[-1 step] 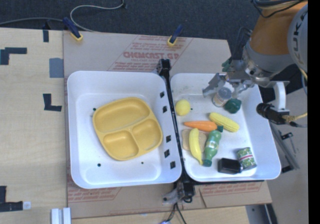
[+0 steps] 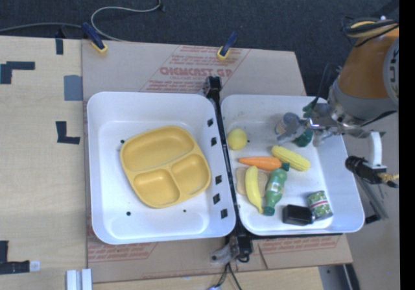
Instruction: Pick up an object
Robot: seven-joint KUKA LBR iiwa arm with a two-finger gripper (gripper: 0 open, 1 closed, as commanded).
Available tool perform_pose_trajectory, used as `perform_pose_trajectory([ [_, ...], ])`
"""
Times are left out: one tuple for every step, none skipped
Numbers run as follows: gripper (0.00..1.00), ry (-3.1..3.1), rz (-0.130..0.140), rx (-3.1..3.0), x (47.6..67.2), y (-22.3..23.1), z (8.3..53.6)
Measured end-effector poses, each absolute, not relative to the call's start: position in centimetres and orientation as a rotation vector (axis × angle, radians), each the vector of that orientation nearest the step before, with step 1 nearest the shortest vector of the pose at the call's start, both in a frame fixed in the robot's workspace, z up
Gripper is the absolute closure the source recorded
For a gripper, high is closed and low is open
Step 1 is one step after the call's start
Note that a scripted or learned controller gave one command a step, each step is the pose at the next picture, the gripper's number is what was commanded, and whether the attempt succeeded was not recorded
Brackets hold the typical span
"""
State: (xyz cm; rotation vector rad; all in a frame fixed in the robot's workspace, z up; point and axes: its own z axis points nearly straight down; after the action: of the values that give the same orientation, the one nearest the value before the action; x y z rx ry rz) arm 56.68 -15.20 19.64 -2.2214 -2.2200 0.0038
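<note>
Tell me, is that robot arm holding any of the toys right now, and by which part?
It cannot be told. The tool sits low over the right bin, above the corn cob, but nothing visibly sits in its grip.

The arm (image 2: 366, 74) is reaching in from the right, its gripper (image 2: 292, 128) hanging low, pointing left, with the orange band above the wrist.

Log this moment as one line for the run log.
pincer: over right white bin, holding nothing seen | below it: yellow toy corn cob, orange toy carrot | left white bin: yellow divided plate
</note>
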Motion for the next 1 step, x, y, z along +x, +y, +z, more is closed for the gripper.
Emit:
perform_pose_trajectory([
  [0.0,-2.222,-0.003,-2.221,55.06,-12.35,8.61],
])
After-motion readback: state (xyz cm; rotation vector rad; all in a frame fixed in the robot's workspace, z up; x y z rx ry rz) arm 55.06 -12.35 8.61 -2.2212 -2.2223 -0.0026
